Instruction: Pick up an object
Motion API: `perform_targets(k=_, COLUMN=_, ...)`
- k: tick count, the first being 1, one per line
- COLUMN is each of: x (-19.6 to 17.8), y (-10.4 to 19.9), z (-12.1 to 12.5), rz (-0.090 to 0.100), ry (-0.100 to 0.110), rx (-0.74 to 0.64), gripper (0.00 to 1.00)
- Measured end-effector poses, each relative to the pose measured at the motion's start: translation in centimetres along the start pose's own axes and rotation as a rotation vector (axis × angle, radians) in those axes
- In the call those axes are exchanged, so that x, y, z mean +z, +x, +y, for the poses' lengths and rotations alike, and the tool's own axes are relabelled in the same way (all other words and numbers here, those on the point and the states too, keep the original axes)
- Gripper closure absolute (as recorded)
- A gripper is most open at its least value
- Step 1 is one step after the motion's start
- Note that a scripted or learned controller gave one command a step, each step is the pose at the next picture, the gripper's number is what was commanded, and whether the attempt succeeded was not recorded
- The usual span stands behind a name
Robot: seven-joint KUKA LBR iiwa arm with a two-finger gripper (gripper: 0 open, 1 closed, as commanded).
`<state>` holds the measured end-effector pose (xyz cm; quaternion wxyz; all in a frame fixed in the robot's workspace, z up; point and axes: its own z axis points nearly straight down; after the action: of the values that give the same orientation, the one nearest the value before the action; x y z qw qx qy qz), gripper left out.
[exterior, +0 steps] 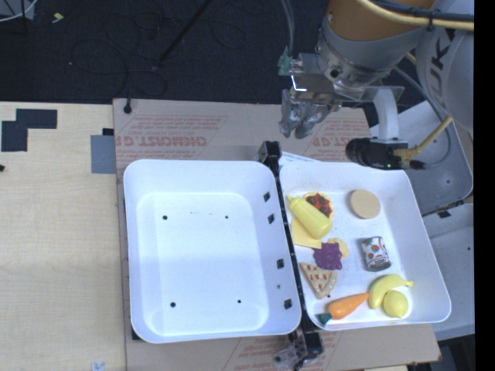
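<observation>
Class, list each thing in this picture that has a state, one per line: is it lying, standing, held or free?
Grey two-finger gripper: raised above the far edge of the bins, nothing seen in it.
Yellow plastic bottle: lying on its side in the right white bin.
Small printed can: lying tilted.
Orange toy carrot: lying flat.
Yellow toy banana: lying, free.
Tan round disc: lying flat.

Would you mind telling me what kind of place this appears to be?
Probably a robotics lab: a robot arm with its gripper above two white bins, toy food in the right one, cables on the dark floor.
</observation>
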<state>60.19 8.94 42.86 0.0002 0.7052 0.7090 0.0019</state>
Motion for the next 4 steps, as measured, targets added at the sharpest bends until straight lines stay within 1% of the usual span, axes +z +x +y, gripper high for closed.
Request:
perform_targets(k=1, x=-4.1, y=2.4, z=-1.3, rz=-0.001, ry=0.002, rx=0.002, gripper=1.0)
perform_targets(k=2, x=13.2, y=5.3, z=-2.0, rz=-0.006, ry=0.024, rx=0.001, gripper=1.0)
perform_targets(k=3, x=9.7, y=13.7, z=-7.0, rz=0.001, ry=0.006, rx=-0.005, gripper=1.0)
perform_targets(k=4, x=6.1, y=14.8, z=-12.7, rz=-0.001, ry=0.005, rx=0.0, gripper=1.0)
